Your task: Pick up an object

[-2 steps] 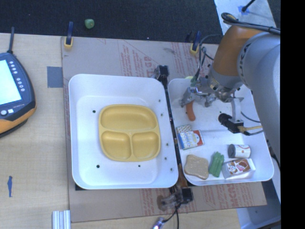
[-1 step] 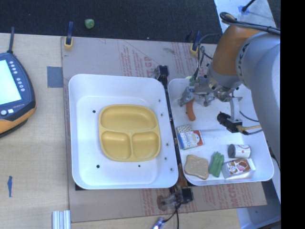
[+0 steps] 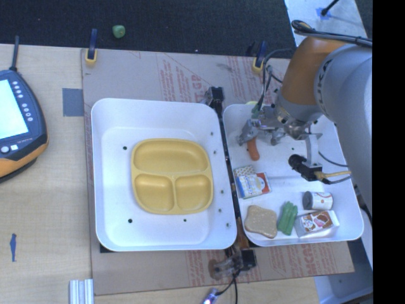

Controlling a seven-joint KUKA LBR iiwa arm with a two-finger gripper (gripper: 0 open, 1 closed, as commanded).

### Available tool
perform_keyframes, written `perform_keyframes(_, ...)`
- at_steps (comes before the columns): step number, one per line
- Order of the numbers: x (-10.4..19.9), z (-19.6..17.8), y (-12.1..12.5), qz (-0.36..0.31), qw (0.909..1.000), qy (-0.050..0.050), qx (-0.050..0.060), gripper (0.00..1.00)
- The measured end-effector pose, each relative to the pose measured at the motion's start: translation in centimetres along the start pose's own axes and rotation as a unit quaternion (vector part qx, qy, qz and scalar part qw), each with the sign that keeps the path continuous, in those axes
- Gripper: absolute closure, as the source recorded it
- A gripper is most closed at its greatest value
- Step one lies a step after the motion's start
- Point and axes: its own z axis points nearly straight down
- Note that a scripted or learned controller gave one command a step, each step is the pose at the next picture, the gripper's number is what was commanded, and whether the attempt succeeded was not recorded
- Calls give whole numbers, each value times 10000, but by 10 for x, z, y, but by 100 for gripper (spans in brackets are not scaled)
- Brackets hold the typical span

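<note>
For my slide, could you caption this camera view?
Gripper lowered over an orange item in the right bin; yellow tray left.

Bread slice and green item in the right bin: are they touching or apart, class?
Apart. The camera view shows a thin strip of white bin floor between the bread slice and the green item, which lie side by side.

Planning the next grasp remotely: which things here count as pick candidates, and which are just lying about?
Part of the job:
pincer
orange stick
small packet
bread slice
green piece
small cup
carton
right bin

Lying about:
yellow divided tray in the left bin
handheld pendant
green ball
</note>
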Motion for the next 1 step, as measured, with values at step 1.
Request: perform_keyframes(1,-1,-10,0,-3,10000,2,12,100)
